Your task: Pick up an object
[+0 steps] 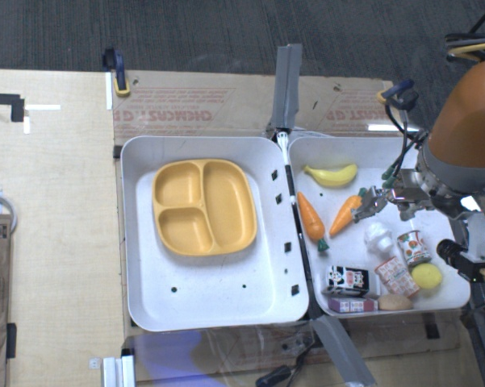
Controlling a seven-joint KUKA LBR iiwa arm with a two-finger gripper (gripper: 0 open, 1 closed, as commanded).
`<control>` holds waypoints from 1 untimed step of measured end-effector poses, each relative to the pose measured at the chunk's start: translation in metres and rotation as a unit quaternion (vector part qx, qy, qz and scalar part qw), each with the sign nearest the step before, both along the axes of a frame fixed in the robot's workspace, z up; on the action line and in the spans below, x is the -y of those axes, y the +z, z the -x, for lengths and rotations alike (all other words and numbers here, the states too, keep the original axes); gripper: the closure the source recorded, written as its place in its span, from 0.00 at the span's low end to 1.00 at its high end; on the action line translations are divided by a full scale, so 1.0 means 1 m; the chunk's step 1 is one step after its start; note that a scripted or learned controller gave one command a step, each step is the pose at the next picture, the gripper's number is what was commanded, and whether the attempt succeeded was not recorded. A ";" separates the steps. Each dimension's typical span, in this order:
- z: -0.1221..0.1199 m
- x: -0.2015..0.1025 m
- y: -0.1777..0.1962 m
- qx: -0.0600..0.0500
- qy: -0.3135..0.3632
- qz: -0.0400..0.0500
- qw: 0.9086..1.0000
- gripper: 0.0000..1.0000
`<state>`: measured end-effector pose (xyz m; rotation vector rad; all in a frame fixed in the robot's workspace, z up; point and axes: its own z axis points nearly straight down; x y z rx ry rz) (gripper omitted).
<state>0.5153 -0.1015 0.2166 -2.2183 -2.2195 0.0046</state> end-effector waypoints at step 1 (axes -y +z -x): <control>-0.048 -0.006 -0.080 0.000 0.062 0.000 0.998 0.00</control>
